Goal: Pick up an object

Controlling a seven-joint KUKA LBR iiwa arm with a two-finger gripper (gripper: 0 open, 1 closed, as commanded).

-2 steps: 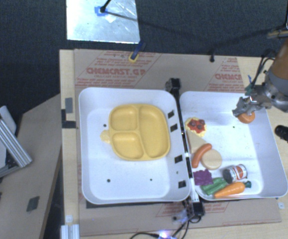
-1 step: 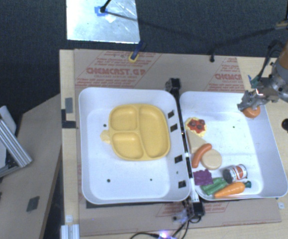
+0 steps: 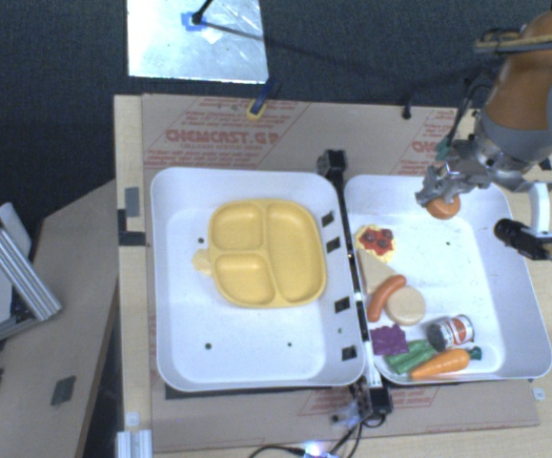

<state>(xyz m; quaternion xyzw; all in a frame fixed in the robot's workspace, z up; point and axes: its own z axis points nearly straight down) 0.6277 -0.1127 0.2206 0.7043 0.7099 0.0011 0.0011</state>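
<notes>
You are looking at the gripper (image 3: 439, 195) hanging over the far part of the right bin (image 3: 514, 284), and it is gripping a small orange ball (image 3: 444, 206) between its fingers. The ball is sitting just under the fingertips, above the bin floor, round and orange-brown, partly hidden by the fingers. Nearer to you in that bin a pizza slice (image 3: 376, 243), a sausage (image 3: 386, 296), a pale disc (image 3: 407, 305), a can (image 3: 449, 332), a carrot (image 3: 439, 362) and purple grapes (image 3: 388, 339) are lying. A yellow tray (image 3: 261, 253) is resting in the left bin (image 3: 175, 284).
</notes>
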